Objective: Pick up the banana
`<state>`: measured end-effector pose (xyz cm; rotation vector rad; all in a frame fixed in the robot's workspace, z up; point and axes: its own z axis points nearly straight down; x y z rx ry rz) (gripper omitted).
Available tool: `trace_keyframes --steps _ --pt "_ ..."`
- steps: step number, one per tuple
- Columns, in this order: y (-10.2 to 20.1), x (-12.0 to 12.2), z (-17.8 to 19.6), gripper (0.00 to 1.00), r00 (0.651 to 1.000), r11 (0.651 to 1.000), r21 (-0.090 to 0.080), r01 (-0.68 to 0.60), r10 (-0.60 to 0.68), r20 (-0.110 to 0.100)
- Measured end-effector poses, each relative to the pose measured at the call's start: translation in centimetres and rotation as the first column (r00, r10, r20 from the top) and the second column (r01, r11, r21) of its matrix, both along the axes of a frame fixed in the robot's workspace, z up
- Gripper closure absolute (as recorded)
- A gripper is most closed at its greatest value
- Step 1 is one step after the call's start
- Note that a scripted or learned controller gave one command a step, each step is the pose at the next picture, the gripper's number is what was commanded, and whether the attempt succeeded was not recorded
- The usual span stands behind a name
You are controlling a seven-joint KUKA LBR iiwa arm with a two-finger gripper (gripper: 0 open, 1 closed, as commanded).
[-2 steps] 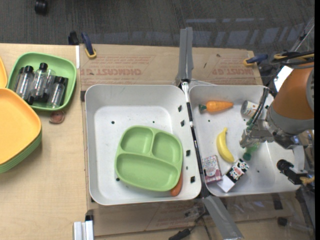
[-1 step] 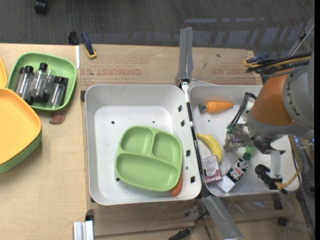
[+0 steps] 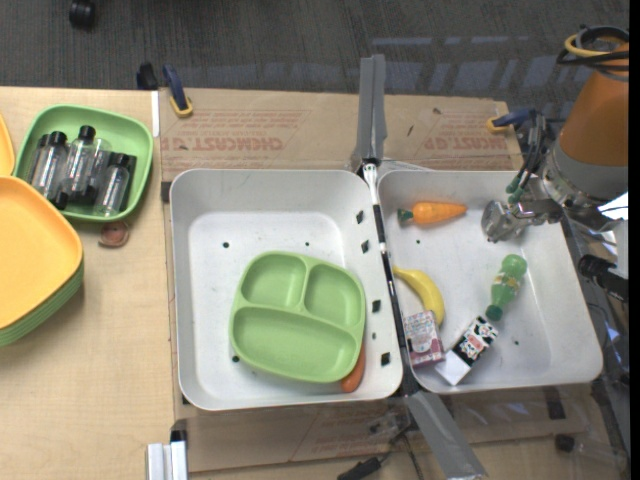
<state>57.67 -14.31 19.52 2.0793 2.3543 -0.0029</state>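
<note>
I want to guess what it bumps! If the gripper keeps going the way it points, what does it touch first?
Probably the carrot. The gripper points left toward it, though its height above the right bin is unclear.

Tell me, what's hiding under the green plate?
An orange thing pokes out from under the plate at its lower right edge. The plate covers the rest.

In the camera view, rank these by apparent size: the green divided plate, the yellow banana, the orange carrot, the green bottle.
1. Green divided plastic plate, by far the largest.
2. Yellow curved banana.
3. Orange toy carrot and small green bottle look alike; not ranked.
</note>
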Motion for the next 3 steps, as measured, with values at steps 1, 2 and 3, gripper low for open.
trace_keyframes --steps 1,2,3 --pt "2.5 -5.9 -6.9 1.0 0.995 0.995 0.001 0.1 -0.1 -0.003" --pt "3.0 -1.4 -10.5 1.0 0.982 0.982 0.0 0.187 -0.187 -0.001" --pt "2.8 1.3 -7.8 1.0 0.822 0.822 -0.002 0.569 -0.569 -0.002"
